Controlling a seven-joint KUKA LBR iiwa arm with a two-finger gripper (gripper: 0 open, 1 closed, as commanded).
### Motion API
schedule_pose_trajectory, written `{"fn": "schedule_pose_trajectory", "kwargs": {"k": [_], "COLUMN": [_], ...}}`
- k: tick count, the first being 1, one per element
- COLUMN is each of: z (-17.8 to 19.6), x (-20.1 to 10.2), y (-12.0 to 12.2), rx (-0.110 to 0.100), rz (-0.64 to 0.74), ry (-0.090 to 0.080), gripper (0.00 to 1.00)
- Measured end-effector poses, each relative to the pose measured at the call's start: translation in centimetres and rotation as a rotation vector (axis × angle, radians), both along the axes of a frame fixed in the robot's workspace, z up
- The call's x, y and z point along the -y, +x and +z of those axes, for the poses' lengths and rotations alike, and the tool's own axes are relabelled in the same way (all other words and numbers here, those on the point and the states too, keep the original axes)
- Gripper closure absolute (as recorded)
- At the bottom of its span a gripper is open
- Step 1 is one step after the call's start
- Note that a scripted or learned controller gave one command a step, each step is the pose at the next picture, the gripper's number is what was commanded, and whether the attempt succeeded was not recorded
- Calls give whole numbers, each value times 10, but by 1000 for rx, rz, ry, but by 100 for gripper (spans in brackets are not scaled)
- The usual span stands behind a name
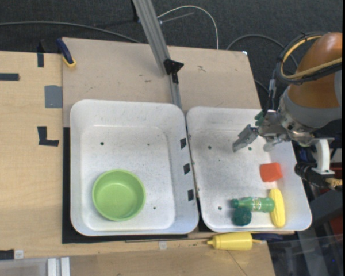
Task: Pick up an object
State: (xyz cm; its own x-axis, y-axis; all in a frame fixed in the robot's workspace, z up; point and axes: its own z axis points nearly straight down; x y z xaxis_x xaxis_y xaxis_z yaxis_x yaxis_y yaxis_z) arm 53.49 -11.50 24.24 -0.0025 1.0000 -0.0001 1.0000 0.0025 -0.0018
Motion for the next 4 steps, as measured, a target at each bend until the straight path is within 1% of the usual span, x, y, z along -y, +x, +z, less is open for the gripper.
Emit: {"fn": "schedule_pose_trajectory", "kwargs": {"k": [1, 2, 3, 4], "z": [0, -45, -101, -154], "x": [0, 3, -8, -8], "y": [0, 4, 6, 6], "rx": [0, -4, -6, -1], "rz": [0, -1, -1, -1], "ry": [0, 0, 1, -1], "gripper": [0, 0, 0, 0]}}
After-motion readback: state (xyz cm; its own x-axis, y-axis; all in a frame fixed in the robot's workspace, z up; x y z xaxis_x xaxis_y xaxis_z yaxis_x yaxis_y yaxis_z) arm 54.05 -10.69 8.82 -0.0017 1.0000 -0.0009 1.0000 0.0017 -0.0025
